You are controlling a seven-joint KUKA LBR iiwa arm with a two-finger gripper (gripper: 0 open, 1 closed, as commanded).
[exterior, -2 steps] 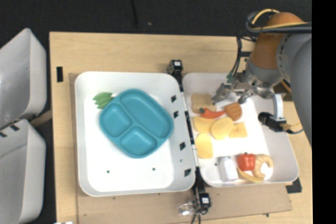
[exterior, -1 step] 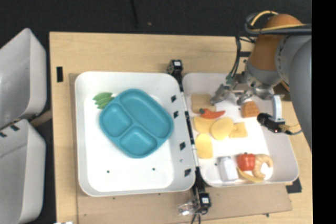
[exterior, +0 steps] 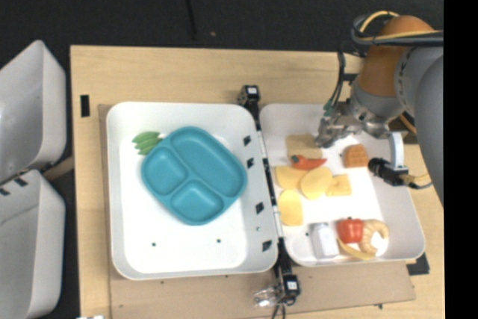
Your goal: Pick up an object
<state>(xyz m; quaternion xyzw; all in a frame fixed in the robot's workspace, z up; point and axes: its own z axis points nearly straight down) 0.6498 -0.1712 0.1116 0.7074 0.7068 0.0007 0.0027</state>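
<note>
A pale wooden bench (exterior: 187, 71) carries two white bins. The left bin (exterior: 127, 235) holds a blue divided plate (exterior: 193, 173) and a green leafy piece (exterior: 147, 139). In the right bin (exterior: 407, 224), the gripper (exterior: 327, 132) hangs above a tan slice (exterior: 299, 145) and a small red pepper (exterior: 308, 160), possibly touching the slice. Yellow pieces (exterior: 302, 184) lie nearby.

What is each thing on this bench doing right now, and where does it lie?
Gripper: low over the right bin's far end, above a tan slab.
Blue tray: flat in the left bin.
Green piece: beside the tray's far-left corner.
Red-orange piece: lying flat, right bin.
Yellow pieces: clustered, touching.
</note>
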